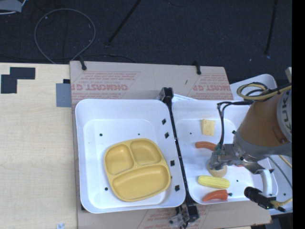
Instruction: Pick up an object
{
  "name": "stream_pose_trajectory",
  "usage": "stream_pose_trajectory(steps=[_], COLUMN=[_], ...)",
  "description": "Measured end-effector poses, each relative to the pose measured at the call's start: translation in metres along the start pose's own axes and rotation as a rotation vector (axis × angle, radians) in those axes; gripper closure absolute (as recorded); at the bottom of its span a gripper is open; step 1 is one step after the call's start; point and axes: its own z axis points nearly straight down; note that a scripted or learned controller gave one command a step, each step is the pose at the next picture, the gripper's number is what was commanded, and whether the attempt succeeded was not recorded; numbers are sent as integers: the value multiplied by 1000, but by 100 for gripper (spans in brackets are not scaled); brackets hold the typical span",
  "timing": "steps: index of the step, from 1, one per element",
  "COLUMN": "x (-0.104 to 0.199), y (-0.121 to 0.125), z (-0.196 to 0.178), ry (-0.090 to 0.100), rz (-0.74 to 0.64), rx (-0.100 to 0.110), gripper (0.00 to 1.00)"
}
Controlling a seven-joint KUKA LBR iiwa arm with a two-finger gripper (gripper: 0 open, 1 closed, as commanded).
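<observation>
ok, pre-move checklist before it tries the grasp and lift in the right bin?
1. Gripper over a target: ok, low over a tan round piece.
2. Finger state: cannot tell.
3. Object between fingers: cannot tell.
4. Neighbours: not ok, corn cob lies close beside the target; the sausage and the other sausage lie apart.
5. Cheese cube: ok, well away.
6. Yellow divided plate: ok, in the left bin.

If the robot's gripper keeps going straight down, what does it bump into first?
Probably the small round tan piece right under the gripper in the right white bin. The gripper may already be touching it; depth is unclear.
</observation>
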Motion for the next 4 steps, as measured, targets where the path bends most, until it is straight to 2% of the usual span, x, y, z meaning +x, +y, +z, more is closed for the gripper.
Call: stream_pose_trajectory(steps=[1, 3, 4], x=[3, 8, 54], y=[-2, -10, 18], z=[-62, -160, -139], ry=[-2, -3, -1], rz=[-7, -7, -9], rx=[-9, -8, -3], gripper=[100, 100, 100])
